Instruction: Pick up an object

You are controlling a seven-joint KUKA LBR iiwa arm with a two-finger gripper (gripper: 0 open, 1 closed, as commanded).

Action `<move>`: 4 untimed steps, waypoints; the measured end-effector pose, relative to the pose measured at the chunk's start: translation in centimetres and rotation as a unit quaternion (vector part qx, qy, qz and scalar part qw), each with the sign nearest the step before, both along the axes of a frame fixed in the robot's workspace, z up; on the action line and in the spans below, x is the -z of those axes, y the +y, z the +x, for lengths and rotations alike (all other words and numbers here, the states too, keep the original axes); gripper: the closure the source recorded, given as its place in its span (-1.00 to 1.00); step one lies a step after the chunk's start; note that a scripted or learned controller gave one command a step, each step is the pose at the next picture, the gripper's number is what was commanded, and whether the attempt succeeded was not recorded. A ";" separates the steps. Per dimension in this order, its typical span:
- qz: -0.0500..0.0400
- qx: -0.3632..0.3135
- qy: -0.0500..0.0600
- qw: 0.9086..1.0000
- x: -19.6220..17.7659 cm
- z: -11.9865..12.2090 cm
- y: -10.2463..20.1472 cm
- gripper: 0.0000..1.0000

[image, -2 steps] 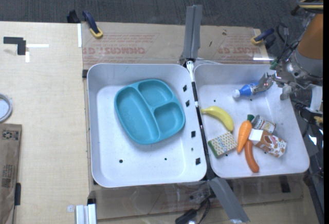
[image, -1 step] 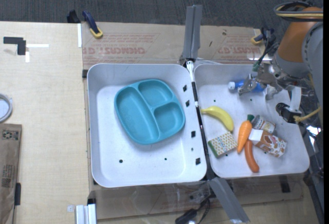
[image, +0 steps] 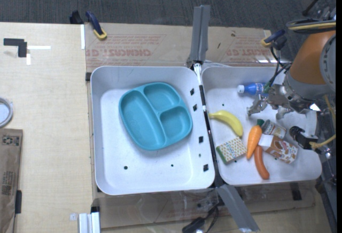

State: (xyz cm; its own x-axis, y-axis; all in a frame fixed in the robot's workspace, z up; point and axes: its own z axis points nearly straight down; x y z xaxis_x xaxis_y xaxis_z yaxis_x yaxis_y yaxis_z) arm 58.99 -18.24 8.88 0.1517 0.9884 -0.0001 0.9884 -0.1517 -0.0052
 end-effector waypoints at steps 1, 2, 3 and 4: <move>0.000 0.001 0.002 1.000 -0.6 0.0 -0.1 1.00; 0.000 0.001 0.002 1.000 -0.6 0.0 -0.1 -1.00; 0.000 0.001 0.005 1.000 -1.2 -0.1 -0.1 1.00; 0.000 0.001 0.005 1.000 -1.2 -0.1 -0.1 -1.00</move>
State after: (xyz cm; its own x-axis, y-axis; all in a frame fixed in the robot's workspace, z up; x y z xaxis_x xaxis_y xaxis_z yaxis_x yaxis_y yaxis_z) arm 58.90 -18.36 10.09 0.1544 0.9880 -0.0008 0.9879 -0.1544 -0.0145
